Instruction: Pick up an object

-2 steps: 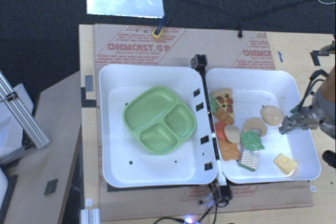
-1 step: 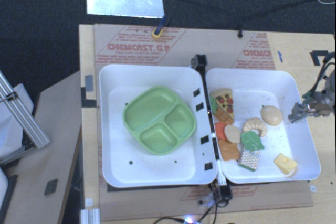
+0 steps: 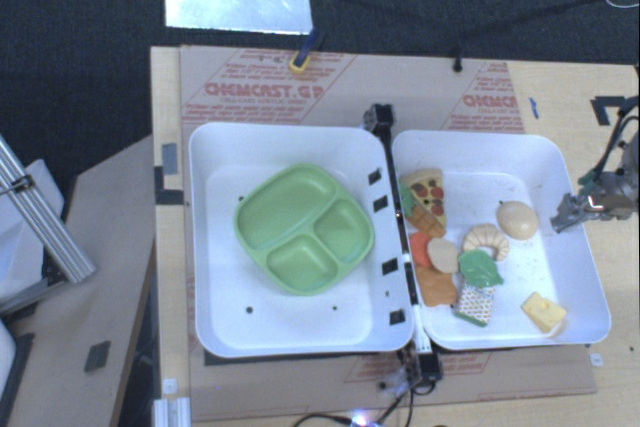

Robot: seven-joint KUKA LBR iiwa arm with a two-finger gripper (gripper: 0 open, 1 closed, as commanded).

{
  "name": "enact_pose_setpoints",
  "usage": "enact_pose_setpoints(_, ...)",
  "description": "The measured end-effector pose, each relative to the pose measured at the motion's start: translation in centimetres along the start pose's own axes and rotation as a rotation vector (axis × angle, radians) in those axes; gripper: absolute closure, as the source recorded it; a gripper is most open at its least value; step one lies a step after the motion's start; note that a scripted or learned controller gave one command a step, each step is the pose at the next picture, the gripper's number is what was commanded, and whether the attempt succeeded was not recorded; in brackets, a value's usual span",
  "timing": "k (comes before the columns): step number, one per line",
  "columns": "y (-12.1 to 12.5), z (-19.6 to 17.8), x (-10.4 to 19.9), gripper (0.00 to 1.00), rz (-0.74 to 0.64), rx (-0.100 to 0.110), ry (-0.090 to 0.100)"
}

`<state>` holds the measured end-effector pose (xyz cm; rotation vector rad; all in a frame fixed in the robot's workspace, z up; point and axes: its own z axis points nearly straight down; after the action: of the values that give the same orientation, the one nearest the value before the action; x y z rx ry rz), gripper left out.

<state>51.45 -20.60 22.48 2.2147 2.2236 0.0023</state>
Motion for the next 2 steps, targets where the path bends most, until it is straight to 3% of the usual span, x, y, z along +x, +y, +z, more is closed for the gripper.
enact_pose_setpoints(1,1.5,-0.7,5.8,1.00,-0.007,-0.001,0.002)
enact_pose_setpoints(2,3.3,0.1,9.8,1.00,-0.005,0.000,0.002)
